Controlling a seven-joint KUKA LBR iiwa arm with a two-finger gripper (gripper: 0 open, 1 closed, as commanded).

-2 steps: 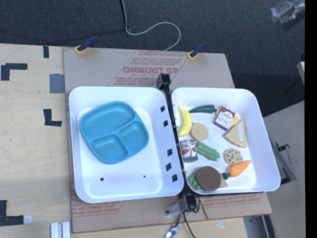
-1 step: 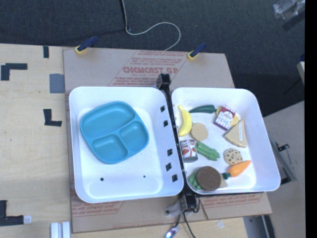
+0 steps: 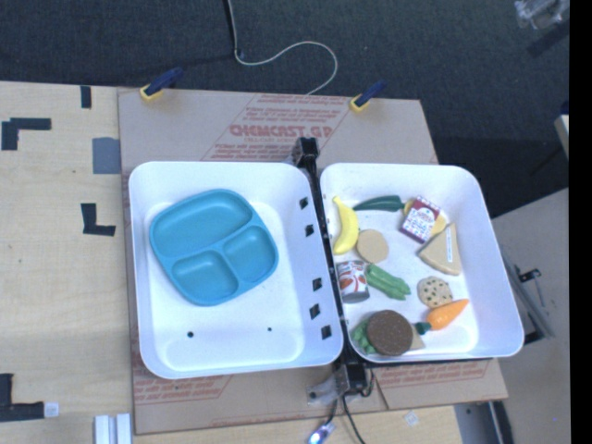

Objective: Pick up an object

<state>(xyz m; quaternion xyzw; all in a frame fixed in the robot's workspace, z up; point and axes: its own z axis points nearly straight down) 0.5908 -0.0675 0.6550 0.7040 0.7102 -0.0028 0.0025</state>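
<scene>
From my feed I see two white bins side by side on the tabletop (image 3: 55, 248), the left bin (image 3: 148, 340) holding one blue divided plate (image 3: 215, 246), the right bin (image 3: 490, 313) crowded with toy food. I count one banana (image 3: 345, 226), one green pepper (image 3: 379, 203), one small red box (image 3: 420, 218), one cheese wedge (image 3: 444, 250), one round tan disc (image 3: 373, 246), one small can (image 3: 352, 281), one green pod (image 3: 388, 281), one cookie (image 3: 434, 291), one carrot (image 3: 446, 314) and one brown patty (image 3: 389, 332). The banana lies at the bin's upper left, long axis running top to bottom of the frame, curve bulging right, touching the tan disc. The carrot points its tip to the upper right, leaves to the lower left, just beside the patty and the cookie. The can sits against the divider, the pod touching its right side. Two blue-and-yellow clamps (image 3: 161, 82) (image 3: 368, 92) pin the cardboard sheet (image 3: 277, 128) at the top, and a thin cable (image 3: 277, 58) loops above it. I cannot tell the end effector's state from this feed.
</scene>
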